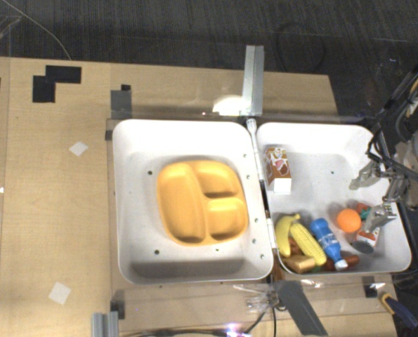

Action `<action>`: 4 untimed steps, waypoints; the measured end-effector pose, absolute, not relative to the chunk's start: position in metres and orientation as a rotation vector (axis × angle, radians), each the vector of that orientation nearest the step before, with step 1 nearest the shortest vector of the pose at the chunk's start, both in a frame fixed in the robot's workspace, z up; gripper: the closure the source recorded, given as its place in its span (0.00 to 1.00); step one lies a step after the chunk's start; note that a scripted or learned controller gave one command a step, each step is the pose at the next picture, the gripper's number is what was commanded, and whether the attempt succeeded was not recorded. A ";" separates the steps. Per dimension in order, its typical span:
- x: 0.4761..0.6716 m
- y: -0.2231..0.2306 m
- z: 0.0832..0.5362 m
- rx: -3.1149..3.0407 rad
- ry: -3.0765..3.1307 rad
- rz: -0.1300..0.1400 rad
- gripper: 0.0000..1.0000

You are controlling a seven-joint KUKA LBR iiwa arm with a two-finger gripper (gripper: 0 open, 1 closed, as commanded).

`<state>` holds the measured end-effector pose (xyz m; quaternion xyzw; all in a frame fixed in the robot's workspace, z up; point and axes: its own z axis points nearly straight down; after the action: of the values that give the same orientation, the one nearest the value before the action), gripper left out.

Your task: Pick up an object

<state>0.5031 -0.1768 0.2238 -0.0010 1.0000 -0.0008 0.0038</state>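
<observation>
The gripper (377,199) hangs at the right edge of the frame over the right bin (314,142), its two fingers (361,177) spread apart and holding nothing. The orange ball (348,220) sits just left of the lower finger, not between the two. The risk here, as I read it: the ball rolls off if a fingertip clips it. It is also crowded by a small red-and-white item (365,241) at lower right, so the close could catch both or neither. Lower middle of that bin, the banana (286,232), corn cob (308,242) and blue bottle (327,241) lie bunched together. The yellow tray (200,201) fills the left bin (135,188).
</observation>
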 end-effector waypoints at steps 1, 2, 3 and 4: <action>0.511 -0.147 0.133 0.245 3.083 -0.013 0.00; 0.516 -0.131 0.189 0.154 3.123 -0.003 0.00; 0.526 -0.204 0.201 0.265 3.120 -0.005 0.00; 0.526 -0.158 0.266 0.306 3.111 -0.001 0.00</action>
<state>0.5258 -0.1584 0.2660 0.0980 0.9952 -0.0004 0.0079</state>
